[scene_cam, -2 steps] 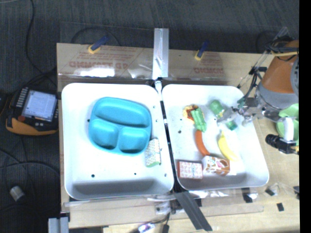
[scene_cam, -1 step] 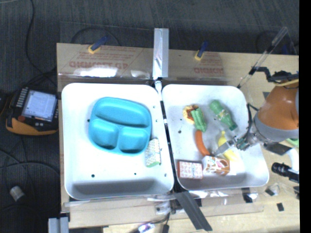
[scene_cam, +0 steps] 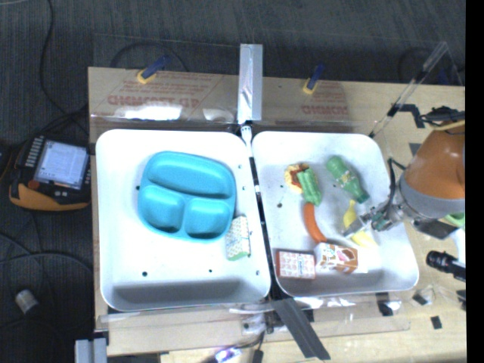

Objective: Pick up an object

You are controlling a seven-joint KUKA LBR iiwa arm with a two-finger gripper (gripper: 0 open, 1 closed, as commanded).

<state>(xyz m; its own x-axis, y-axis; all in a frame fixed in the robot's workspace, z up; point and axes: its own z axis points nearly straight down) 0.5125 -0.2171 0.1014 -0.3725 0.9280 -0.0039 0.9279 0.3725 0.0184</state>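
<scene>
This is a robotics lab or test cell rather than a home or shop. A plywood bench [scene_cam: 423,104] stands on dark grey carpet [scene_cam: 318,13], with two shallow white bins [scene_cam: 113,278] set side by side and a clear sheet held along the back edge by clamps [scene_cam: 153,69]. Loose black cables [scene_cam: 45,6] trail over the floor, and a handheld control pendant [scene_cam: 53,174] with a lit screen lies to the left of the bench. A grey industrial arm with an orange band [scene_cam: 439,169] reaches in from the right. The bins contain toy food and a blue divided tray [scene_cam: 185,193], props for a grasping trial.
</scene>
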